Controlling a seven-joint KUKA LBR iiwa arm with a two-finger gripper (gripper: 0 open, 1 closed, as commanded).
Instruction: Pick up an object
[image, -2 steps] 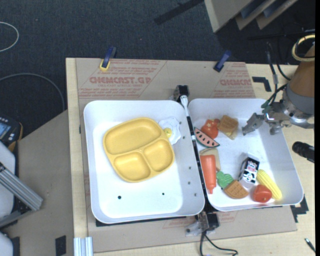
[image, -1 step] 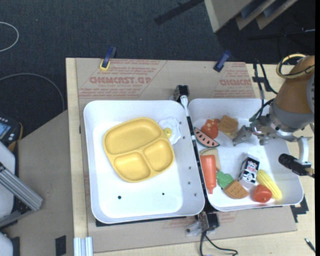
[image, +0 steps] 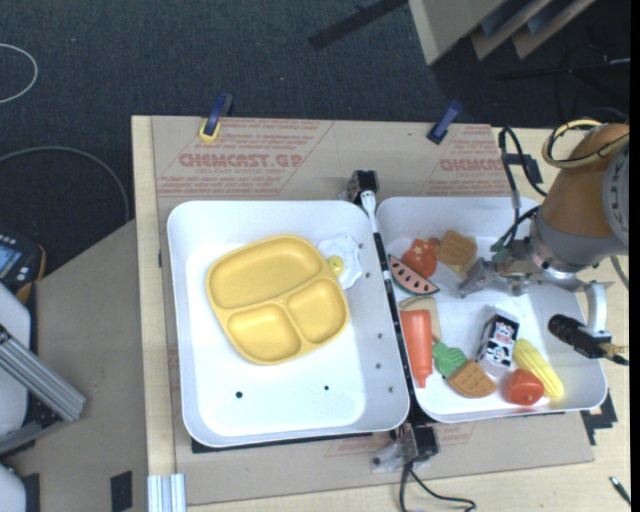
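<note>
While the left white bin (image: 190, 300) carries only a yellow plastic plate with three compartments (image: 277, 297) and a small fried-egg toy (image: 337, 258) touching its upper right rim, the things to pick lie in the right white bin (image: 450, 215). From the left there are an orange toy carrot (image: 417, 340), a watermelon slice (image: 410, 277), a red tomato-like piece (image: 422, 256), a brown bread piece (image: 458, 248), a small black-and-white carton (image: 498, 339) and a yellow corn cob (image: 537, 366). The gripper (image: 497, 274) hovers over the bin's upper middle, just above the carton, grasping nothing; whether the jaws are released I cannot tell. I judge the step is the approach. Next move needs lowering onto one object, probably the carton, which stands apart from its neighbours.
</note>
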